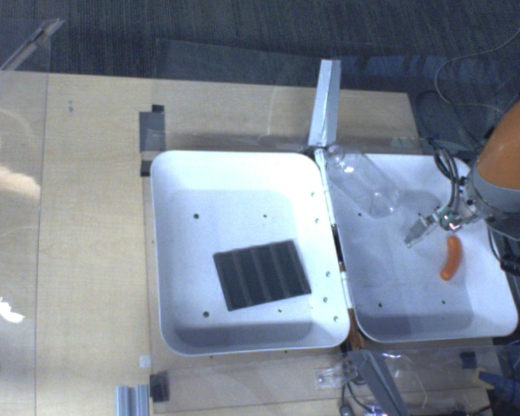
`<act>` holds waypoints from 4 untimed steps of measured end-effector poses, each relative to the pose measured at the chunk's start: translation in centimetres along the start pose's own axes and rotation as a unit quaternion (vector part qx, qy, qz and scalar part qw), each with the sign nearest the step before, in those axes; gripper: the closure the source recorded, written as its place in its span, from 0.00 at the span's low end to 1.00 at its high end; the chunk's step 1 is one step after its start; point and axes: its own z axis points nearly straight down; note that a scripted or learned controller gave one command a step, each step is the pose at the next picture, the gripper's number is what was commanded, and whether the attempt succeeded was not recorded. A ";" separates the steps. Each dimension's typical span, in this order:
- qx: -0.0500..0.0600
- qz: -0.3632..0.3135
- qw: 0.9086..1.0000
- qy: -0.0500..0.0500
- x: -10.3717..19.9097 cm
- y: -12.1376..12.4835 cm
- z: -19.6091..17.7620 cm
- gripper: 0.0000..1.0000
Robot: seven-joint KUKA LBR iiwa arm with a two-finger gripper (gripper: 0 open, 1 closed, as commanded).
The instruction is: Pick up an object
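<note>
In the left bin (173, 232) a dark ribbed pad (262, 274) lies flat, untouched. In the right bin (494, 319), a clear plastic bottle (361, 180) lies at the far left corner and an orange sausage-shaped object (451, 257) to the right. The gripper (419, 230) hovers between them, nothing visibly between its fingers; whether released or clenched I cannot tell. The pick looks not yet done.

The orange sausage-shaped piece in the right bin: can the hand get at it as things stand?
Probably yes. The orange piece lies alone on the right bin floor, just beside the hand, with nothing on top; the clear bottle lies apart.
</note>
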 end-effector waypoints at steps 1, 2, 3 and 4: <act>0.000 0.000 1.000 0.000 0.0 0.0 0.0 0.00; -0.002 -0.025 1.000 -0.002 -0.4 0.9 1.3 0.00; -0.002 -0.006 1.000 -0.002 -1.8 4.4 1.4 0.00; -0.001 -0.023 1.000 -0.001 -0.1 0.9 -1.2 0.00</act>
